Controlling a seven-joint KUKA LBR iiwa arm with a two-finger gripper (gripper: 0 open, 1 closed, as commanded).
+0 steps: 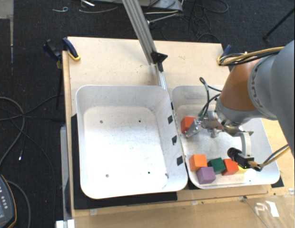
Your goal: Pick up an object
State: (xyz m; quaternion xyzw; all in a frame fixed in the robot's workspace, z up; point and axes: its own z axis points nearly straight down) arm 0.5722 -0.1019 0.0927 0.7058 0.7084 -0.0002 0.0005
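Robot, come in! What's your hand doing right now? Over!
Hand low in right bin, beside orange block. Grip unconfirmed. Orange, green, purple and red blocks clustered at near edge.

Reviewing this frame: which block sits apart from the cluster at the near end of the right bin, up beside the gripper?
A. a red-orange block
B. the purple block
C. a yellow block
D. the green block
A: a red-orange block lies alone beside the gripper, while the purple block and green block sit clustered at the right bin's near end.
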